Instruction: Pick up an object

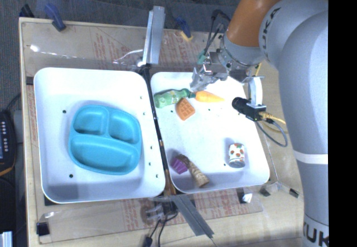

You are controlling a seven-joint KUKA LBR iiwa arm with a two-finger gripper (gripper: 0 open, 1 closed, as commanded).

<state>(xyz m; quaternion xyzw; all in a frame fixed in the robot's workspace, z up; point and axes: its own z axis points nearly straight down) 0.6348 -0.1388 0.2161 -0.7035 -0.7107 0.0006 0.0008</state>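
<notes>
My gripper (pixel 204 77) hangs over the far edge of the right bin (pixel 254 134), just above a small orange carrot (pixel 210 96) and beside the cap end of a green bottle (pixel 170 97) that lies on its side. An orange waffle piece (pixel 185 109) lies just in front of those two. Nothing shows held in the gripper. Nearer the front of the bin lie a purple toy (pixel 179 164) with a brown cone (pixel 197 175) against it. A small white can with red dots (pixel 237 155) lies to their right.
The left bin (pixel 47 101) holds a blue divided tray (pixel 106 139). A metal divider (pixel 153 34) runs back from between the bins. The grey arm and its black cable fitting (pixel 248 107) overhang the right bin's right side.
</notes>
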